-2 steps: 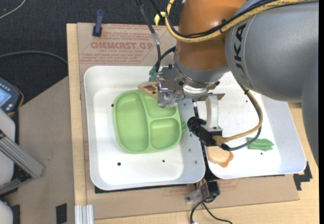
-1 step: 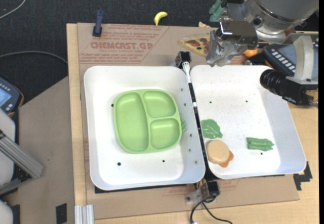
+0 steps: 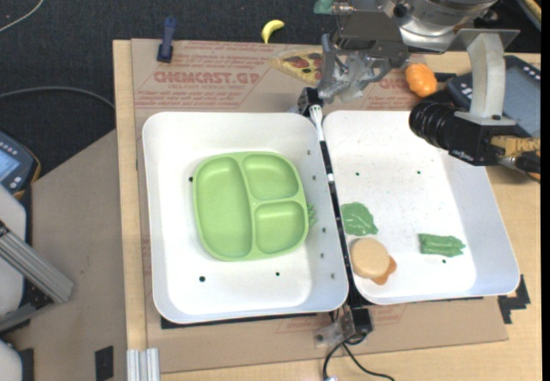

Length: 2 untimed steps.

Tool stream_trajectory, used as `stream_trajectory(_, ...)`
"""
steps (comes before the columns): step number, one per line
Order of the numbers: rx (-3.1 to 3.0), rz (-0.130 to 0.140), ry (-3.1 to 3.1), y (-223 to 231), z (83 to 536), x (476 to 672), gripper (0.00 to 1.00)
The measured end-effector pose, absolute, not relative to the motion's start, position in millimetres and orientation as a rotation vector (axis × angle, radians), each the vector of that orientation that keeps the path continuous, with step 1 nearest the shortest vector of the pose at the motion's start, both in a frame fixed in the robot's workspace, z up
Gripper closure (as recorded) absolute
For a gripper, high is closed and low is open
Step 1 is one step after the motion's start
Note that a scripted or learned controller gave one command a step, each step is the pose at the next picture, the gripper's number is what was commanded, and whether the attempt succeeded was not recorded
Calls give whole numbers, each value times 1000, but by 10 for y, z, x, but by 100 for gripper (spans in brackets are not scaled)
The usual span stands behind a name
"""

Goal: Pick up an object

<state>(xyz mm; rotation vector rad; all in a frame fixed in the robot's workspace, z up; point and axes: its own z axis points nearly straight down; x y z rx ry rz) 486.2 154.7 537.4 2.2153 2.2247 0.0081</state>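
Note:
My gripper (image 3: 348,82) hangs high over the back edge of the bench, above the seam between the two bins. It is open and nothing sits between its fingers. In the right bin (image 3: 404,156) lie a green leafy piece (image 3: 358,218), a tan round bun (image 3: 372,259) and a small green pod-like toy (image 3: 442,243), all near the front and well below the gripper. The left bin (image 3: 168,156) holds a light green divided plate (image 3: 249,205).
Behind the bins on the cardboard lie a pizza slice toy (image 3: 296,67), an orange toy (image 3: 420,79), a small banana (image 3: 272,29) and a blue clip (image 3: 166,39). A black cylindrical device (image 3: 447,132) overhangs the right bin's back right corner.

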Motion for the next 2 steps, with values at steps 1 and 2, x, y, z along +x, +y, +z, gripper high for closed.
stream_trajectory(1, 2216, 7, 2224, 2097, 5352, 5247, 100)
stream_trajectory(2, 2222, -16, 2228, 2250, 4246, 4763, 100)
